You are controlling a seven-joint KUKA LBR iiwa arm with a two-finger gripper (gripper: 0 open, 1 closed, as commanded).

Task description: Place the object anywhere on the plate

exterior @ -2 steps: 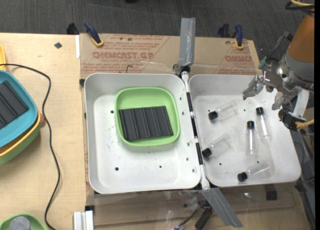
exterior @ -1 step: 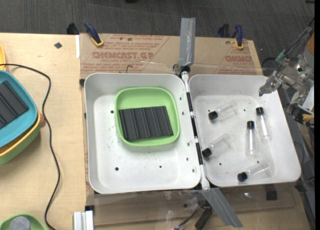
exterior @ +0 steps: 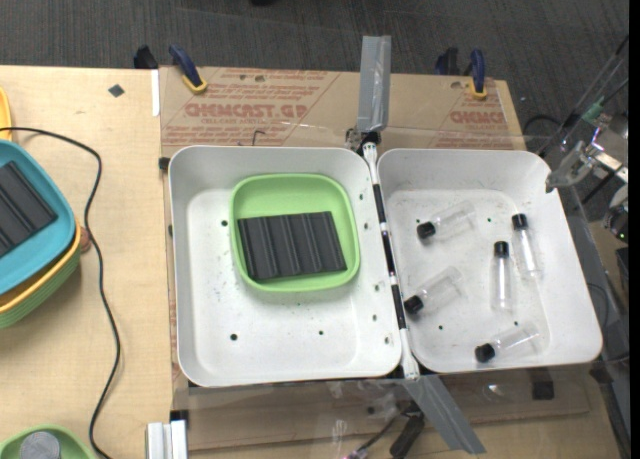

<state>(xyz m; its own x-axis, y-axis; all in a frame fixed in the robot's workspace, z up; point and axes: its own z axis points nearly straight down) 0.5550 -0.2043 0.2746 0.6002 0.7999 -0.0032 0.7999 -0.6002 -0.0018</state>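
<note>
Green plate (exterior: 293,197) (holding a dark ribbed insert (exterior: 295,245)) sits in the left bin (exterior: 200,337). Five clear vials with black caps lie scattered in the right bin (exterior: 560,337); one lies upright-to-frame at (exterior: 523,243). My end effector (exterior: 572,162) hovers at the right bin's far edge; its opening state I cannot tell.

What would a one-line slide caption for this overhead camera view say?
Green plate with a dark ridged insert in the left bin; five black-capped clear vials scattered in the right bin.
</note>
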